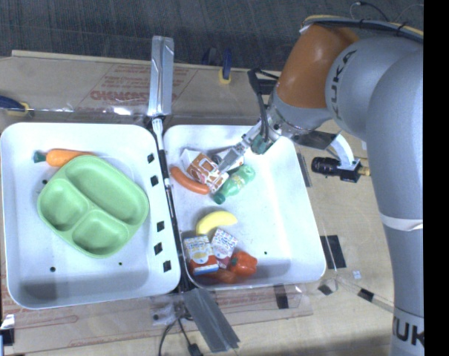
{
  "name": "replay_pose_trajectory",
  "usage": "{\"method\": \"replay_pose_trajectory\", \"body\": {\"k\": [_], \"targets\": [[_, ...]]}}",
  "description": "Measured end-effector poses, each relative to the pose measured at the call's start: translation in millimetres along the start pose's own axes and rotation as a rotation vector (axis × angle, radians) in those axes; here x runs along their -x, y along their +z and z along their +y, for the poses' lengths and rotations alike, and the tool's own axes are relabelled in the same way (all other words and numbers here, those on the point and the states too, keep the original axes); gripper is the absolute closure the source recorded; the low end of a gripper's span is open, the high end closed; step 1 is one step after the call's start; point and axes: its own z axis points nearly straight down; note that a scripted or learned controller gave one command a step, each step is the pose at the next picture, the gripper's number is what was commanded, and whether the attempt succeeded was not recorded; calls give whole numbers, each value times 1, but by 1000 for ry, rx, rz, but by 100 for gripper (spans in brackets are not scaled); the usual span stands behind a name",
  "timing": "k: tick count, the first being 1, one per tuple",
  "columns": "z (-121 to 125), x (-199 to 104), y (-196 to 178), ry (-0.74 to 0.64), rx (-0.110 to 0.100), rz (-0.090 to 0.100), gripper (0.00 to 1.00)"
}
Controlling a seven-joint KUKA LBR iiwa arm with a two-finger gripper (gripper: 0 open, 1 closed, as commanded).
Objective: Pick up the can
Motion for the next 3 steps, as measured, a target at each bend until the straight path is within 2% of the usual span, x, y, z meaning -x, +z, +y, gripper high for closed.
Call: {"method": "replay_pose_trajectory", "body": {"k": [1,2,3], "targets": [[15,-60,-18,-714,-2,4,0],[15,-60,-18,-713,-2,4,0],[39,-19,83,-698,-1,3,0]]}}
